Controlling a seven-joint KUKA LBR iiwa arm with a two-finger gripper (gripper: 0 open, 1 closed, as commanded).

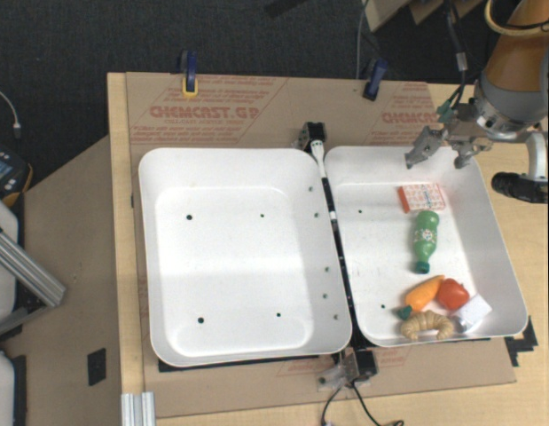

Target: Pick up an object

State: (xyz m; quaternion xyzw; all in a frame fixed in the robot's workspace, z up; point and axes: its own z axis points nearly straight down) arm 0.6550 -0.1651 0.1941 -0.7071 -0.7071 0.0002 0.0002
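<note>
Arm (pixel 513 60) reaching in from right, tool (pixel 444 152) open above right bin's (pixel 496 229) far edge

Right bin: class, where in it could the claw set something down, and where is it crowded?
The right bin has bare floor along its left side, from the divider to the card and bottle. The near right corner is crowded: carrot, tomato and ginger sit together. The claw hovers at the far rim.
</note>
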